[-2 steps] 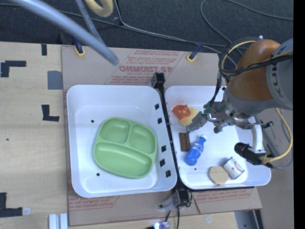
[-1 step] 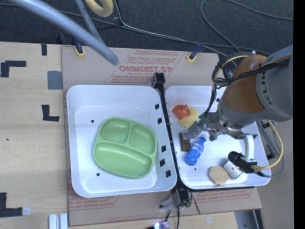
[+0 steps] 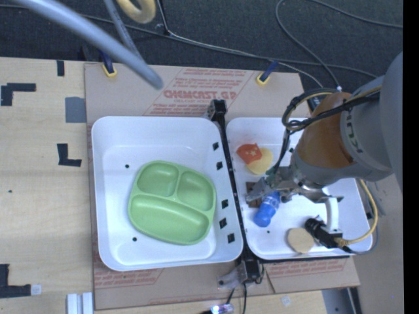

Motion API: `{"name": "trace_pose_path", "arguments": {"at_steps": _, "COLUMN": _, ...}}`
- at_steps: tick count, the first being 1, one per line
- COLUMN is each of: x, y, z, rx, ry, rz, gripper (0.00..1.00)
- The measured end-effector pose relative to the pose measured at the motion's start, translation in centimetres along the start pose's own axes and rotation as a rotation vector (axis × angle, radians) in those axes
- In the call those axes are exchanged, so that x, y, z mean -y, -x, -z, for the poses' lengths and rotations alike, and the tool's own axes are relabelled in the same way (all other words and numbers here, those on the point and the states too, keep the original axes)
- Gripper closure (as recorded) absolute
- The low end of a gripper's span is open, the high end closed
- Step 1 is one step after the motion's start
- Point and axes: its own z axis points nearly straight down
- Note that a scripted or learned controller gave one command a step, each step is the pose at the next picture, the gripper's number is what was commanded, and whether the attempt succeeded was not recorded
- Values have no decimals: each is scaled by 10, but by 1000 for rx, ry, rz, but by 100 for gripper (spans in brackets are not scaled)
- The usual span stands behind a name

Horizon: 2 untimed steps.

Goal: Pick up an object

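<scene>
Arm (image 3: 353,136) reaching in from the right, we see it bent down over the right bin (image 3: 353,244), orange band above the wrist. Its gripper (image 3: 262,191) sits low by the bin's left side, just above a blue object (image 3: 265,211); we cannot tell its state. A red and yellow toy (image 3: 252,156) lies near, a tan disc (image 3: 301,239) toward the front. The left bin (image 3: 111,149) holds a green divided plate (image 3: 171,201).

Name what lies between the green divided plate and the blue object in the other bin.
In the camera view, the black divider where the two bins meet lies between green plate and blue object.
</scene>
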Motion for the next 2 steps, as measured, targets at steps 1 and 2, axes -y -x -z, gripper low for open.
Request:
{"name": "trace_pose_path", "arguments": {"at_steps": 1, "x": -1, "y": -1, "z": 12, "rx": -1, "ry": 3, "rz": 2, "gripper": 100}}
{"name": "trace_pose_path", "arguments": {"at_steps": 2, "x": -1, "y": 8, "z": 60, "rx": 1, "ry": 10, "rz": 0, "gripper": 100}}
